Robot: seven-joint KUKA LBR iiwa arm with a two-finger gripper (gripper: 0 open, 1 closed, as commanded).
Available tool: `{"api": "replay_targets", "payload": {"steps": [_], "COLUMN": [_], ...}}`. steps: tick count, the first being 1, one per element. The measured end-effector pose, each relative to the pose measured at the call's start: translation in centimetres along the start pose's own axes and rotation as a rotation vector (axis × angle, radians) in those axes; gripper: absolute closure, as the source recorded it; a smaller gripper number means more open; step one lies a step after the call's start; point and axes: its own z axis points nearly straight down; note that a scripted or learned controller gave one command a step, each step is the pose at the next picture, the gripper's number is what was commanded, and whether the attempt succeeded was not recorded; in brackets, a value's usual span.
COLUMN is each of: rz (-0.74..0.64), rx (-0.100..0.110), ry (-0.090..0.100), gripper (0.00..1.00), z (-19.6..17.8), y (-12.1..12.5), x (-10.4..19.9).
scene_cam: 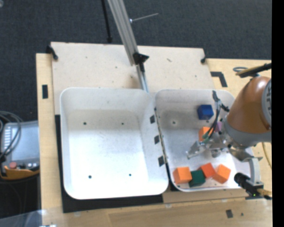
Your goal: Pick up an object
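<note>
Arm: KUKA arm (248,112), grey w/ orange band, enters from view's right and hangs over the right bin (180,103). Wrist bulk hides part of the bin's right side.

Gripper: the gripper (201,150) sits low inside the right bin, metal parts close to the floor, roughly mid-bin. Finger state: can't tell; the tips blur into the grey linkage. Nothing visibly pinched.

Candidate objs (all in right bin):
- blue cube (205,111): near back wall, apart from the gripper.
- small orange block (205,133): just behind the gripper, partly hidden by cables; touching or not, unclear.
- orange cube (182,174): front-left corner area, beside the dark green block (197,178).
- red-orange block (208,170) and orange block (222,173): front wall, next to the green one. These four form a row along the bin's front edge.

Left bin: the left bin (75,103) shows bare white floor w/ a few dark specks.

Surroundings: aluminium strut (124,27) rises from behind the divider btw. bins; handheld pendant (16,150) at view's left, off the bench.

Progress: early to mid, by my reading. Approach looks done, since the gripper is down at obj level. Grasp unconfirmed: no obj seen between fingers, none lifted.

Remaining: close on one obj (small orange block behind or front-row blocks are nearest), then lift clear of the bin floor.

Risk: front row is packed tight, so fingers may wedge or shove neighbours instead of seating.
</note>
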Motion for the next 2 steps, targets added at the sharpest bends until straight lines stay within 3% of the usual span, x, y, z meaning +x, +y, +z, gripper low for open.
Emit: {"api": "replay_targets", "payload": {"steps": [1, 2], "rz": [0.0, 0.009], "rx": [-0.007, -0.014], "ry": [-0.002, 0.0], "gripper": [0.0, 1.0], "z": [5.1, 3.8], "y": [0.1, 0.3], "x": [-0.2, -0.2]}}
